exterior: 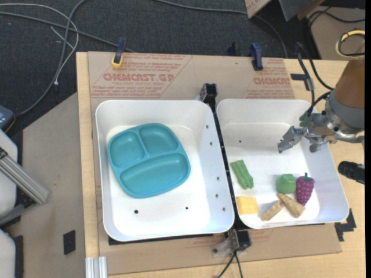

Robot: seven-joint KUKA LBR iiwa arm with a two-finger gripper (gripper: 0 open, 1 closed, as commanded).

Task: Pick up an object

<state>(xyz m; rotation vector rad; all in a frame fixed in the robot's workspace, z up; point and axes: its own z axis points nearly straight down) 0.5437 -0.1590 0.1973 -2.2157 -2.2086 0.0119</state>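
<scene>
Several small toy foods lie in the right bin [261,117]: a green pickle-like piece [242,174], a yellow block [247,205], a green round piece [286,183], purple grapes [305,189] and two tan sticks [288,204]. My gripper [301,141] hangs over the right bin's far right part, above and behind the grapes and the green round piece. Its fingers [287,139] stand spread apart, with nothing between them.
A teal divided plate [149,159] lies in the left bin [110,114]. A black divider strip [219,149] runs between the two bins. Blue clamps [255,57] hold the cardboard at the back edge. Cables lie on the floor behind the bench.
</scene>
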